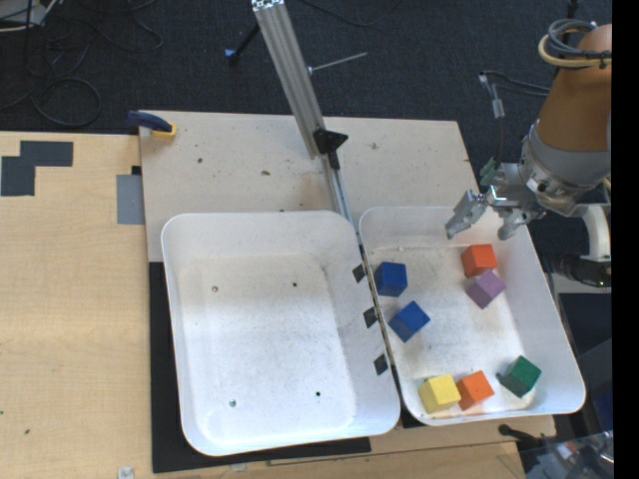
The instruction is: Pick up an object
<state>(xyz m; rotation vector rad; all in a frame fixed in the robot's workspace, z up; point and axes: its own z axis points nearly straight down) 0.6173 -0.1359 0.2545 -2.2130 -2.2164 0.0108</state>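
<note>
While the arm [571, 118] reaches in from the right, I read this as the approach step: nothing picked yet. My gripper [487, 218] hangs over the far edge of the right bin [559, 339], fingers spread apart with nothing between them. Nearest candidate is the orange cube [479, 259], just beside the claw and a little nearer the camera, with the purple cube [485, 288] touching or almost touching it on the near side. Two blue cubes [390, 277] sit near the divider, well apart from the claw. Along the near wall: yellow cube [438, 393], second orange cube [475, 388], green cube [520, 376]. Next move, I'd judge: shift slightly over the orange cube, drop straddling it, close. Purple neighbour could get nudged.
</note>
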